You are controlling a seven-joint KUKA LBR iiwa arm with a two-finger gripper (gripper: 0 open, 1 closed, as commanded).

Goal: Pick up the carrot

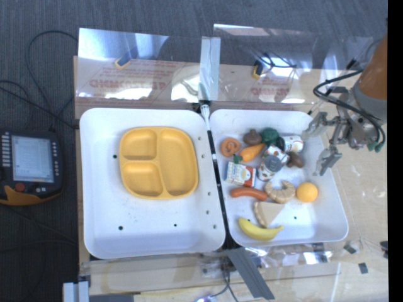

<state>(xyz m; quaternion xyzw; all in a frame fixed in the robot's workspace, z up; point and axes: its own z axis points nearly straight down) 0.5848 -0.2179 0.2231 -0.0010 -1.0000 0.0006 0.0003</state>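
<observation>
Robotics laboratory test cell.

Finding rests on: a grey industrial arm with an orange band (371, 74) reaching over a bench carrying two shallow white plastic bins (94, 231); a handheld control pendant with a screen (28, 168) lying on dark grey carpet (38, 17), cabled; clear plastic guard panels (145, 61) behind the bins.

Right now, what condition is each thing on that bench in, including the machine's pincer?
Pincer: open, holding nothing, over the right bin's right edge.
Carrot: lying in the right bin, not picked up.
Yellow tray: flat in the left bin, nothing in its compartments.
Banana: lying near the right bin's front edge.
Orange: resting apart from the pincer.
Handheld screen: lit, on the floor at left.
</observation>
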